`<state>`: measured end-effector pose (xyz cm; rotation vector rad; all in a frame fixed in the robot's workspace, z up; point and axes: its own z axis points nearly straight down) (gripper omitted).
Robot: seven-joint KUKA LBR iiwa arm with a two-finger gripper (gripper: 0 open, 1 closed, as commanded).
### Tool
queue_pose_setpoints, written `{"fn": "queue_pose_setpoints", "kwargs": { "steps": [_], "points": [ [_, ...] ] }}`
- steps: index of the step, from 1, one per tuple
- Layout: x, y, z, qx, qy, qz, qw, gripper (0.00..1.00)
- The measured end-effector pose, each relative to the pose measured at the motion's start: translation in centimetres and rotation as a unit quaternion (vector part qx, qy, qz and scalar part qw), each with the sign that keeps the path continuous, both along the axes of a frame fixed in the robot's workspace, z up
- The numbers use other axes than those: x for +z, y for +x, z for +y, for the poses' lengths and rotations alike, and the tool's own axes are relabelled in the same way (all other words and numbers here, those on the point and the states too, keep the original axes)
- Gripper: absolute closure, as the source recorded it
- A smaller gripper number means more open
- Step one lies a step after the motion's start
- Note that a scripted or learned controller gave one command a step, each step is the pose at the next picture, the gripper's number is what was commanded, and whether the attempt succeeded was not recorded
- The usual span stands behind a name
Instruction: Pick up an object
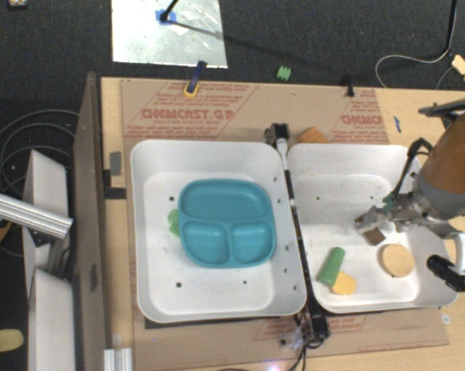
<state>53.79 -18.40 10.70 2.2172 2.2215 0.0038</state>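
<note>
Two bins sit side by side on the bench. In the left bin a divided tray lies near the middle. In the right bin my gripper hangs over the floor; a round disc lies just beside it toward the front, and a cylinder touches a small wedge at the front left.

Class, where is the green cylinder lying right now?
The green cylinder lies in the right bin, near its front-left corner, touching a yellow piece.
</note>
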Motion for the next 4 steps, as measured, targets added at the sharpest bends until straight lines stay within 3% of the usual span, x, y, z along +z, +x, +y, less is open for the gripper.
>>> {"fn": "queue_pose_setpoints", "kwargs": {
  "steps": [1, 2, 3, 4],
  "points": [
    [-2.4, -0.3, 2.9, 0.002, 0.001, 0.002, 1.0, 0.0],
    [-2.2, 0.7, -2.6, -0.002, -0.0015, 0.0, 1.0, 0.0],
    [-1.1, 0.7, -2.3, 0.0, -0.0006, -0.001, 1.0, 1.0],
    [-2.2, 6.6, 3.8, 0.005, 0.0007, -0.001, 1.0, 1.0]
  ]
}}
